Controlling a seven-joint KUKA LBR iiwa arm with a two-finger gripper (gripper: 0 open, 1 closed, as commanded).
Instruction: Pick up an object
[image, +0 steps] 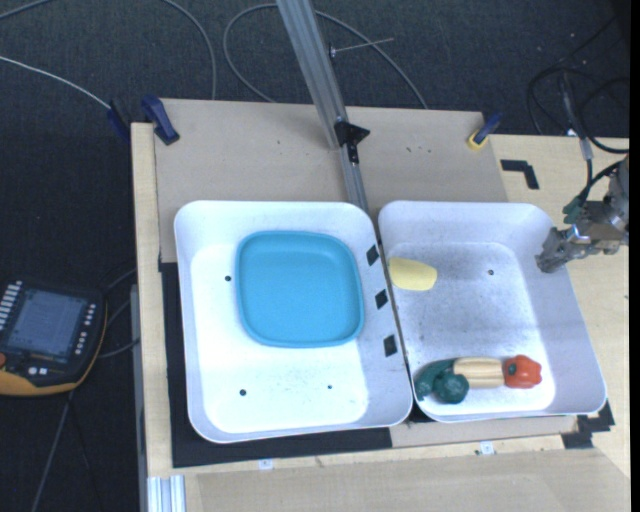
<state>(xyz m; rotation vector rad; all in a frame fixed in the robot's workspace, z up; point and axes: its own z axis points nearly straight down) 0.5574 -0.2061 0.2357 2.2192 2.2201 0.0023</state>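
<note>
Two shallow white bins sit side by side on the table (250, 140), a light wooden board with a blue clamp (160, 120) at its far left corner and a yellow clamp (486, 128) at its far right. The left bin (205, 400) holds a square blue plate (300, 288), lying flat and a little toward the far side. The right bin (560, 330) holds four small objects. A pale yellow piece (412, 274) lies alone against the left wall, toward the far side. Along the near wall three things lie in a row: a dark green rounded item (442, 384) on the left, a tan stick-shaped piece (479, 372) in the middle touching it, and a red tomato-like item (522, 371) on the right, touching the stick's other end. The hand (553, 257) is at the right rim of the right bin, over its far right part, well apart from the near-wall row and from the yellow piece. Nothing can be seen between its fingers; whether they are spread or pressed together cannot be told at this size and angle. A slanted aluminium bar (318, 70) runs from the top of the view down to the gap between the bins. On the dark floor left of the table lies a control pendant (45, 335) with a lit screen, and thin cables (200, 40) loop over the floor beyond the table.
</note>
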